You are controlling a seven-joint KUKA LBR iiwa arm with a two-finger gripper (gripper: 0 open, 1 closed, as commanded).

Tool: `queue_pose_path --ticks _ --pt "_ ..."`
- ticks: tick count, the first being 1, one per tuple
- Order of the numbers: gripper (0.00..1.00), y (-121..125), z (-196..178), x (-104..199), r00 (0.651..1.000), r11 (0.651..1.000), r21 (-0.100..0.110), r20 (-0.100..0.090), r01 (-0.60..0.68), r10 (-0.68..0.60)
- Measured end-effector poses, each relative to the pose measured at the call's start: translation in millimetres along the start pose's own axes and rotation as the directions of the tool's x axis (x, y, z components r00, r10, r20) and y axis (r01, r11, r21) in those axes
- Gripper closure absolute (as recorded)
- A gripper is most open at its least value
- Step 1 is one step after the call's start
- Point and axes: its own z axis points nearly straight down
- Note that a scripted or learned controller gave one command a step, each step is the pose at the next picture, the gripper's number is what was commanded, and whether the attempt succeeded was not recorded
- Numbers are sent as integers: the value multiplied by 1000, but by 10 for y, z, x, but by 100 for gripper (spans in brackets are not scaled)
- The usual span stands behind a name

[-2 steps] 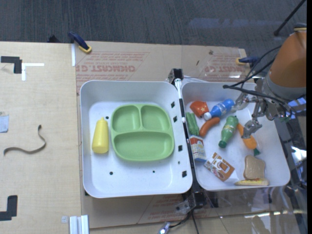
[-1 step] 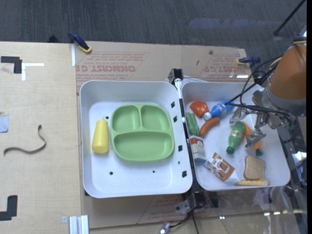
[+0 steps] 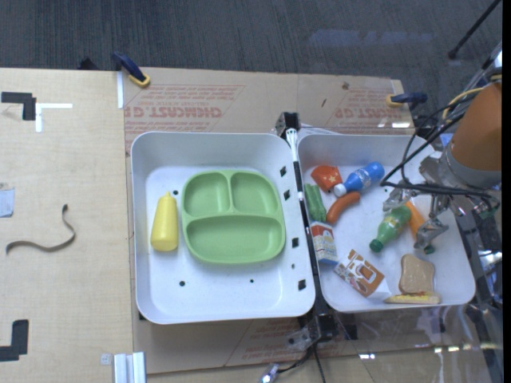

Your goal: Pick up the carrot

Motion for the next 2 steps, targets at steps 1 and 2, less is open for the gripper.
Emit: queue_pose_path --ticks 1,2 --pt "0 -128 -3 -247 999 999 1 3 -35 35" --pt "0 -301 -6 -643 960 960 -3 8 280 -280"
